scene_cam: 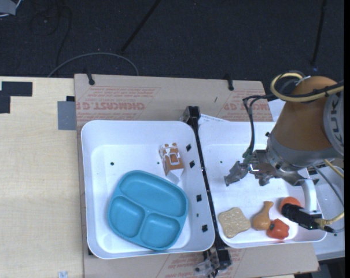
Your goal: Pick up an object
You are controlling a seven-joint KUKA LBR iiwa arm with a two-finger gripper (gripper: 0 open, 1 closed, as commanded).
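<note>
Toast (234, 222) near jaws, apart

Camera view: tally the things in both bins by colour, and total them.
Blue: 1, the divided plate
Orange and white: 1, the small toy
Tan: 2, the toast slice and the drumstick-shaped piece
Red-orange: 1, the partly hidden piece
Total: 5

1. The left bin (85, 184) and right bin (227, 149) are recorded as smooth, glossy white plastic.
2. The blue plate (147, 209) is noted as smooth plastic with a dull sheen.
3. The cardboard sheet (163, 94) is found matt and brown.
4. The toast slice (233, 222) is seen rough-grained.
</note>
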